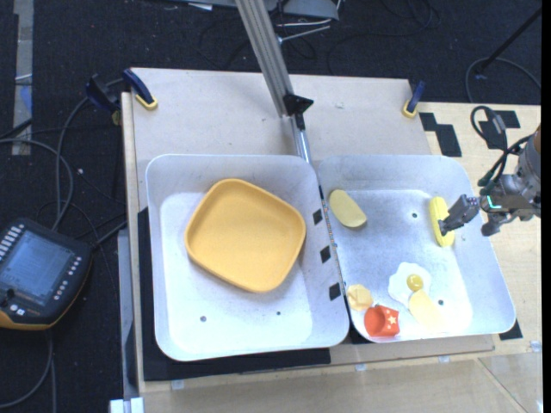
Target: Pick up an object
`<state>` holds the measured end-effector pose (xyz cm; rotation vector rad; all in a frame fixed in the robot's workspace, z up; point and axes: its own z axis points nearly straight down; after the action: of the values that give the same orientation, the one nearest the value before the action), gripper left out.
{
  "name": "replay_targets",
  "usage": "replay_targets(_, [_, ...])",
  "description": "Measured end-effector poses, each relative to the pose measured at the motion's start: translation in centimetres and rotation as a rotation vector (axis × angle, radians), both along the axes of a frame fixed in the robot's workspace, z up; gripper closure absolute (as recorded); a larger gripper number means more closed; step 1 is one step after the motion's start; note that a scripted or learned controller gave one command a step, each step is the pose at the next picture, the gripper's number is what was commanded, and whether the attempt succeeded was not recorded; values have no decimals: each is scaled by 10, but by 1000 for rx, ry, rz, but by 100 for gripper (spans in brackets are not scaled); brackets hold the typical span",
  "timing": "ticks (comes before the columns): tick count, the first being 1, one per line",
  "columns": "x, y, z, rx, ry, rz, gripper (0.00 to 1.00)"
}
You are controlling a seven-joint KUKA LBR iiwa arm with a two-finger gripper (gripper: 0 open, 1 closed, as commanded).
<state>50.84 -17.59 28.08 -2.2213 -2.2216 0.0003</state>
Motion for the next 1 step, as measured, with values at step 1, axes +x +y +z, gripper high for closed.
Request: replay_targets(1, [0,0,0,0,0,0,0])
